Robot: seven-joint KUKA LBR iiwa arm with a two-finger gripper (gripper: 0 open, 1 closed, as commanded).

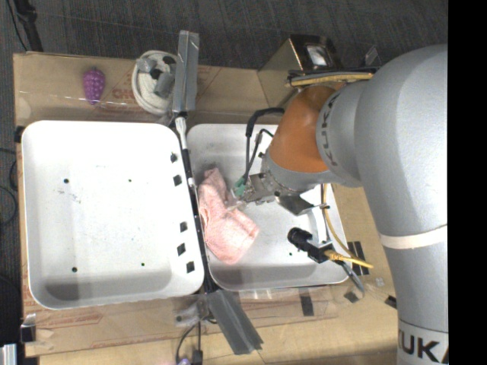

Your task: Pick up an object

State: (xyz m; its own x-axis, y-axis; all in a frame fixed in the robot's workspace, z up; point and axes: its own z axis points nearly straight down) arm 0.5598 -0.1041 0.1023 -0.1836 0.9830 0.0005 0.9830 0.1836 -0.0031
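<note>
One hand [245,191] low against pink cloth [224,219], right bin [304,268].

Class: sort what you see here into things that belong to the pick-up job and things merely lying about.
Job:
pink cloth in the right bin
claw beside the cloth

Lying about:
purple grape bunch
white roll
left bin

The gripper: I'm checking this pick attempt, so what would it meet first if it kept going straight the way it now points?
Most likely the pink cloth in the right bin: the gripper sits at the cloth's upper right edge, pointing toward it. Depth is hard to judge from above, so contact is uncertain.
</note>
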